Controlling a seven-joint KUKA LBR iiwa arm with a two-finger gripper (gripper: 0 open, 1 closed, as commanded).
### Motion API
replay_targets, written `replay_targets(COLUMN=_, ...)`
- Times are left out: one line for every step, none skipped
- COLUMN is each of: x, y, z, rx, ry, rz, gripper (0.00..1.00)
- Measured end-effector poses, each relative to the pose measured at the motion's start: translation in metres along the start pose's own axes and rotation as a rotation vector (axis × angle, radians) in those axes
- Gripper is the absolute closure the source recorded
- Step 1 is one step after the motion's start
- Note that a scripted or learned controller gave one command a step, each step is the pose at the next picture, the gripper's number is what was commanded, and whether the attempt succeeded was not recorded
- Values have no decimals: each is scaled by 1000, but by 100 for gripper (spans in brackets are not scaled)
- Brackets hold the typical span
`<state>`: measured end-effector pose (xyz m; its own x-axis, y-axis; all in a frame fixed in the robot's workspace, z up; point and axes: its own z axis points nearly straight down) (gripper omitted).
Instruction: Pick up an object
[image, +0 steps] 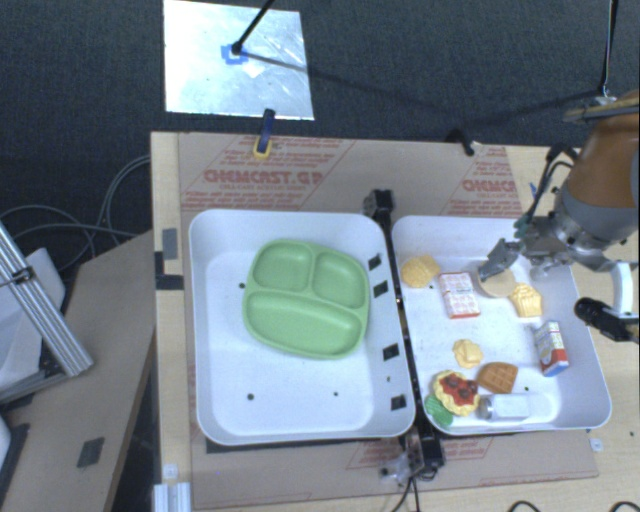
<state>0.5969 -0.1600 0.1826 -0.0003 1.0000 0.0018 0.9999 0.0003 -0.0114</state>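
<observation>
Gripper (508, 262) hangs low in the right bin (590, 400), can't tell its state, nothing visibly held; closest are the red-and-white packet (459, 295) just left and a yellow toy piece (526, 300) below it. Both look light and stiff, packet flat so pinch across its short sides. Room is tight: bin's far wall near, more toys crowd the front, green tray (306, 300) sits in the left bin (215, 330).

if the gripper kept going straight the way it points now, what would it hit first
Most likely the pale round piece lying just under the gripper, on the floor of the right bin; depth is unclear from this slanted view.
</observation>
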Motion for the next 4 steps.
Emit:
replay_targets(x=0, y=3, z=-8, rx=-13, ry=-2, rz=-3, gripper=0)
replay_targets(x=-4, y=-6, z=43, rx=-9, ry=-2, rz=-1, gripper=0)
replay_targets(x=-4, y=-4, z=93, rx=-14, ry=-1, rz=0, gripper=0)
replay_targets(x=-4, y=-1, z=77, rx=-23, ry=-1, rz=-1, gripper=100)
